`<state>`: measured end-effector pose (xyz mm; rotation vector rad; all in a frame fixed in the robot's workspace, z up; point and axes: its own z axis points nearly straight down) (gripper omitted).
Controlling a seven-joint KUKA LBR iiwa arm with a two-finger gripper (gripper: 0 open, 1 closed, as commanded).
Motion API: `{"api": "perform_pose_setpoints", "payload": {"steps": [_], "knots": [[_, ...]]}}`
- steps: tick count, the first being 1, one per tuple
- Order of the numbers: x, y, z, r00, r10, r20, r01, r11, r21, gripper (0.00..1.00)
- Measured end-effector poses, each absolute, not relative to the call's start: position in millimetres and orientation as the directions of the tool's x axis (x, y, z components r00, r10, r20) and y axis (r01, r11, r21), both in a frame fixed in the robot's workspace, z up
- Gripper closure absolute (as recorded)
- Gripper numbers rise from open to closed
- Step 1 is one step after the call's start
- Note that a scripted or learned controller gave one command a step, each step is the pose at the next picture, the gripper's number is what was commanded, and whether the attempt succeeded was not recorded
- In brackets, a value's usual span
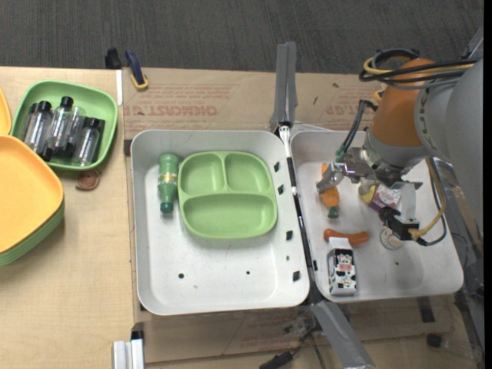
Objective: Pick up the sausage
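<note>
The sausage [347,237], a short reddish-orange link, lies flat in the middle of the right bin [438,279]. My gripper [337,175] hangs over the upper left part of that bin, at the end of the grey arm with the orange band [400,114]. It is above and a little left of the sausage, apart from it. A small orange piece [330,197] sits directly under the gripper. Nothing shows held in the gripper.
A small black-and-white carton [343,272] stands just below the sausage. A purple-wrapped item [384,198] and a clear round object [392,240] lie to its right. The left bin [223,283] holds a green divided plate [227,194] and a green bottle [167,181].
</note>
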<state>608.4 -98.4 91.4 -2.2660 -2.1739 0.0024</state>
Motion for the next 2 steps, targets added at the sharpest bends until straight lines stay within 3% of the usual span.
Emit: {"api": "perform_pose_setpoints", "payload": {"steps": [1, 2], "knots": [[607.9, -100.6, 100.0, 0.047, 0.999, 0.0, 0.999, -0.047, -0.003, 1.0], [593.2, -55.8, 214.4, 0.146, 0.989, -0.002, 0.989, -0.146, -0.002, 1.0]]}}
